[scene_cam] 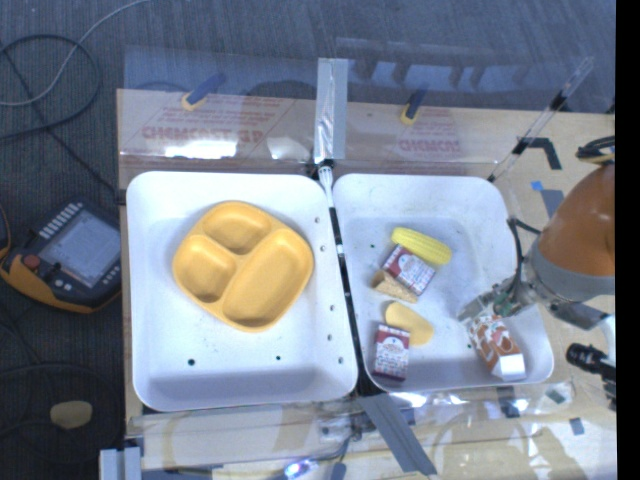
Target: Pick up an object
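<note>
Left bin (160,368): yellow divided plate (243,264). Right bin (470,193): corn (421,245), cartons. Gripper (490,308) is positioned over one carton (496,346); finger state cannot be told.

Red lettering shows on the clear panels (210,133) behind the bins, reversed and too blurred to read; the small cartons' (392,352) labels are illegible too
</note>
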Available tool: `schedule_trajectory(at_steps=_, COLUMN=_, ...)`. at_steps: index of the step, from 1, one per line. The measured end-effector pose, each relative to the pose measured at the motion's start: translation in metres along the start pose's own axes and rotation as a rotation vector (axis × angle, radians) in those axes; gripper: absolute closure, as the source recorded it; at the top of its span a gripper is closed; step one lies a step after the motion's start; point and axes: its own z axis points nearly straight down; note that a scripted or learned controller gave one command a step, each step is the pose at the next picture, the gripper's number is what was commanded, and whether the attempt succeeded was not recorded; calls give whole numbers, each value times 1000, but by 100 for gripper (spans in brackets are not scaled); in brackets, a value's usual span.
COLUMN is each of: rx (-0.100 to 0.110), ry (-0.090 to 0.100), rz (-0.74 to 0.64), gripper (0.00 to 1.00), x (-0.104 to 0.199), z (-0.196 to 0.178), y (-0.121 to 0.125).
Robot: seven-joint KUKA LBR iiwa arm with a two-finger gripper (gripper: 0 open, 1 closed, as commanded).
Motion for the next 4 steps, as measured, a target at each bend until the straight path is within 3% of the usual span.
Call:
schedule_trajectory(at_steps=1, rx=23, ry=4, rz=185, gripper=100, x=42, z=-109, y=9)
schedule_trajectory(at_steps=2, rx=24, ry=4, rz=184, gripper=0, x=42, z=-109, y=9)
schedule_trajectory(at_steps=3, rx=23, ry=6, rz=239, gripper=0, x=23, z=0, y=-2)
schedule_trajectory(at_steps=4, rx=21, ry=8, rz=238, gripper=100, x=24, z=-9, y=0)
